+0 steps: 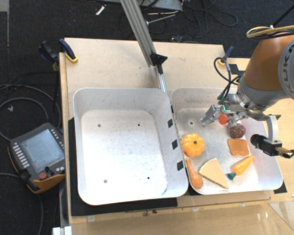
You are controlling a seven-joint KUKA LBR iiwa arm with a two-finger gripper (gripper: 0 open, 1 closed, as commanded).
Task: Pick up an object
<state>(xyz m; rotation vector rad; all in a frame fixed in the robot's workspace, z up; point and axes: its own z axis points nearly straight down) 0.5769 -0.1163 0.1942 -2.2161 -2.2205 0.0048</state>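
My gripper (219, 114) hangs low over the back part of the right bin (195, 102), below the grey and orange arm. A small red-orange item (224, 117) shows right at the gripper, but I cannot make out whether it is held. A dark red round fruit (237, 130) lies just to its right. An orange pumpkin (193, 145) sits nearer the bin's left wall. An orange toast-like slab (238, 147), a pale cheese wedge (214, 173), a carrot (194, 175) and an orange pepper with a green stem (242, 165) lie toward the front.
The left bin (78, 131) stands beside the right one, sharing a raised middle wall. A slanted metal pole (139, 28) crosses the bench's back. A teach pendant (36, 153) lies on the floor at left. A black fitting (264, 143) juts out beside the arm.
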